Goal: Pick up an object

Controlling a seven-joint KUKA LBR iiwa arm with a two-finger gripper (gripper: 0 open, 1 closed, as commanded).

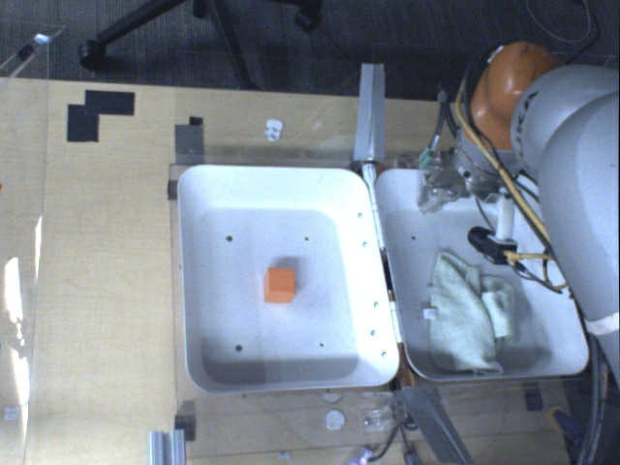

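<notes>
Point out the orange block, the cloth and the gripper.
orange block (280,285), camera view, middle of its top face
cloth (467,318), camera view, centre of the crumpled fabric
gripper (441,194), camera view, its tip over the right bin

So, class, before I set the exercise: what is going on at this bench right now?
A grey robot arm with an orange band reaches in from the right, with its gripper over the upper edge of the right white bin. A crumpled pale green cloth lies in that bin, below the gripper in the view. A small orange cube sits alone near the middle of the left white bin. Nothing has been picked up yet.
</notes>
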